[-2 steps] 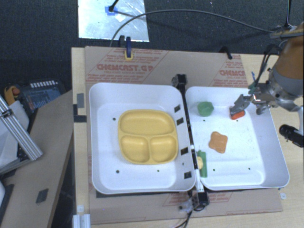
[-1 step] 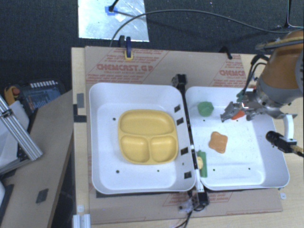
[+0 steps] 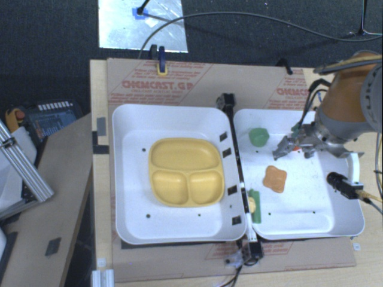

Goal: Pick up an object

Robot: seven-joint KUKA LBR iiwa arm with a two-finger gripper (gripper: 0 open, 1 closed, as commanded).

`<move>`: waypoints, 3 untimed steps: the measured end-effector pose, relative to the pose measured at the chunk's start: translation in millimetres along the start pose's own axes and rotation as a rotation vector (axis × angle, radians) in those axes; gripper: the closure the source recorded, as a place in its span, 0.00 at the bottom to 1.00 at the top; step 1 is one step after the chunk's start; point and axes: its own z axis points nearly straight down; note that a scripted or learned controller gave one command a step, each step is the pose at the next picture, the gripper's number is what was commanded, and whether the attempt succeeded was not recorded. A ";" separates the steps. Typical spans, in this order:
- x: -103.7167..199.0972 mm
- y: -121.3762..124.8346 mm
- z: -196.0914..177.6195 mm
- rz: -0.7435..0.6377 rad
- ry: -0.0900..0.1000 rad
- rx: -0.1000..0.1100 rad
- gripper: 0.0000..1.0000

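Camera view: the pincer [image 3: 286, 150] hovers empty between green ball [image 3: 259, 137] and orange piece [image 3: 275, 179]; its opening can't be told.

one fixed camera looks down at a slant, from some height, on both white bins [image 3: 179, 115].

An orange lump [image 3: 275, 178] lay mid-bin in the right bin [image 3: 311, 223]; a round green piece [image 3: 258, 137] sat near the bin's far left corner, well apart from it.
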 end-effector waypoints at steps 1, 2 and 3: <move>2.3 -8.8 46.8 0.000 0.000 0.000 0.00; 1.7 -6.8 33.4 0.000 -0.001 -0.006 1.00; 10.8 -7.2 -25.2 -0.004 -0.001 -0.010 1.00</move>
